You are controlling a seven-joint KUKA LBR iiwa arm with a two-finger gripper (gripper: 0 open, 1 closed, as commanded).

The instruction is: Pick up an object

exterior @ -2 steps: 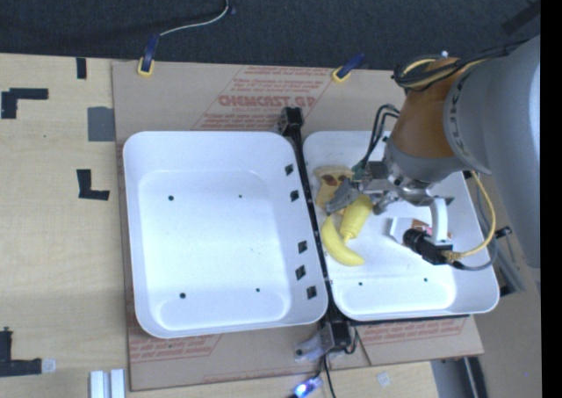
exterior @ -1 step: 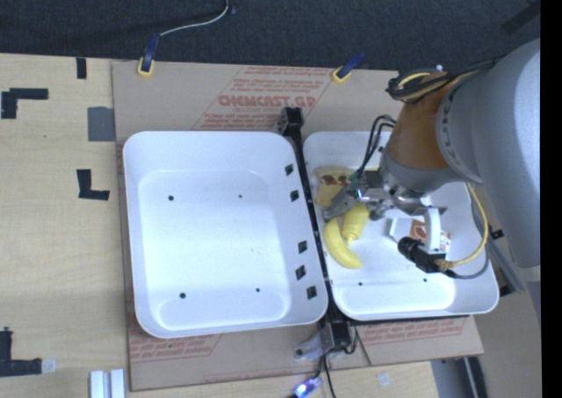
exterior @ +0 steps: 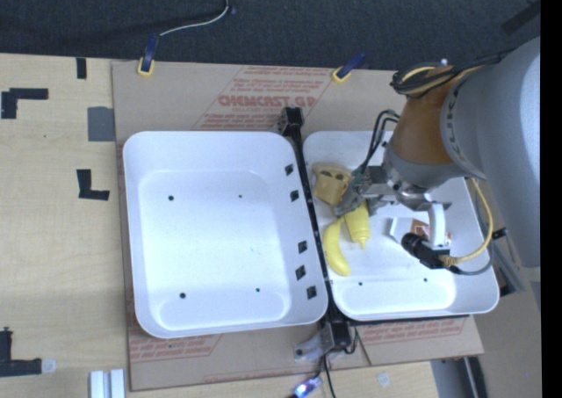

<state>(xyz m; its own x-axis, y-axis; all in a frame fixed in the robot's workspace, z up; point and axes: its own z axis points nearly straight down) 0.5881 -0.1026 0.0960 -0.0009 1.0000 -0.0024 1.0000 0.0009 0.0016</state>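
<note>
Nearest you, the left bin (exterior: 211, 238) offers bare floor and plenty of room to move. In the right bin (exterior: 413, 295), your candidates crowd the dividing wall: a banana (exterior: 335, 249) lies along it, a yellow piece (exterior: 358, 226) touches it, and a tan object (exterior: 332, 185) sits just beyond. That wall leaves little clearance on their left side. The gripper (exterior: 362, 200) hangs over this cluster; whether it is wide, narrow or holding anything, you cannot tell. Farther right, the arm's bulk (exterior: 430, 137) overhangs the bin above the counter (exterior: 263, 102).

Two white bins (exterior: 215, 146) on a cardboard sheet (exterior: 255, 97), two clamps (exterior: 147, 64) along its back edge.
</note>
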